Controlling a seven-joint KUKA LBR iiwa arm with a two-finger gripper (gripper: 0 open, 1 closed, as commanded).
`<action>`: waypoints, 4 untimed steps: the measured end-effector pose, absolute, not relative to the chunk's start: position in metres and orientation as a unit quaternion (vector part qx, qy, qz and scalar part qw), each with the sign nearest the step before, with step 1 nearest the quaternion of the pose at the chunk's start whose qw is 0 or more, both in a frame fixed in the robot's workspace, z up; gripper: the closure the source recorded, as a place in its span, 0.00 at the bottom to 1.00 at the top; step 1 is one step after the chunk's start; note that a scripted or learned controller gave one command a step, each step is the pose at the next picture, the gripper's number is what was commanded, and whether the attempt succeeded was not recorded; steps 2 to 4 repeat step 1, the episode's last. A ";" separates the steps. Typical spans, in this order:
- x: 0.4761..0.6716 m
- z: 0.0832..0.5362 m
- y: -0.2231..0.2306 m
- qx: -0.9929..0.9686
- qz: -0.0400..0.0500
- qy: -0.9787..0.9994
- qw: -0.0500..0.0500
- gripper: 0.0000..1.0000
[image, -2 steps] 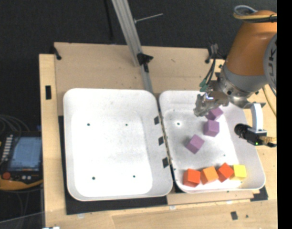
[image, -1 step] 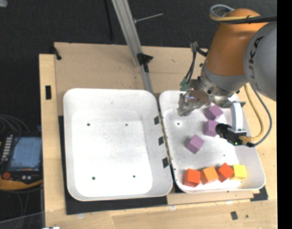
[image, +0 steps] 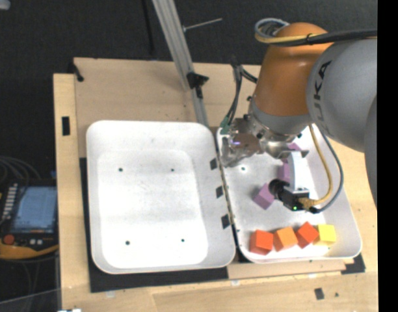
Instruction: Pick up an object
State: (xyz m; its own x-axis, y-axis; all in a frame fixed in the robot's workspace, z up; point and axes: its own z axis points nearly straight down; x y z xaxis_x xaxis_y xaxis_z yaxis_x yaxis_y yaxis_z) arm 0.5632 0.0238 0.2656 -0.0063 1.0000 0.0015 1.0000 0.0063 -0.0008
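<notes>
My gripper hangs low over the far left corner of the right bin, under the orange wrist band. A purple block lies in the middle of that bin, a little to the near right of the gripper. A second purple piece shows beside the wrist, partly hidden by the arm. Along the bin's near edge stand a red-orange block, an orange block, a red block and a yellow block in a row. I see nothing between the gripper and the bin floor.
The left bin lies beside the right one, the two parted by a narrow divider with black clips. A slanted metal pole rises behind the bins. The arm's bulk covers the far right of the right bin.
</notes>
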 end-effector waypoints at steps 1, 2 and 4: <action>0.563 0.252 0.064 -0.705 0.001 -0.709 0.002 1.00; 0.563 0.252 0.064 -0.705 0.001 -0.709 0.002 1.00; 0.563 0.252 0.064 -0.705 0.001 -0.709 0.002 1.00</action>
